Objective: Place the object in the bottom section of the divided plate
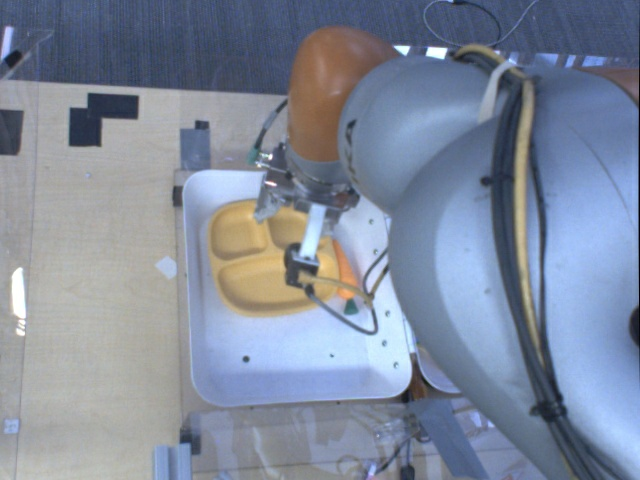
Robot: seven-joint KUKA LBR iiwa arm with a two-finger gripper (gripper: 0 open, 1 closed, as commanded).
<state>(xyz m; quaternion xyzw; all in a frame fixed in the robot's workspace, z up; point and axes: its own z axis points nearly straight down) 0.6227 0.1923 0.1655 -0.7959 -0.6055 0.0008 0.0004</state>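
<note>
Fingers of the gripper are sitting tucked beneath the wrist and are too blurred and hidden to read, so I cannot tell whether they are spread or closed, or whether anything is sitting between them. The one arm is reaching in from the right and filling much of that side, its big grey body bending toward the left bin. Its orange band is sitting just above the wrist, and the wrist is pointing down over the upper right part of the plate.

One yellow plate is lying in the upper half of the left bin, and it is showing three sections: two smaller ones side by side at the top and one wide one along the bottom. One carrot, orange with a green end, is lying lengthwise just at the plate's right edge, green end pointing toward the near side of the bin. Whether it is resting on the rim or on the bin floor I cannot tell.

Two white bins are sitting on the wooden bench; the second bin is peeking out as a pale sliver under the arm.
</note>
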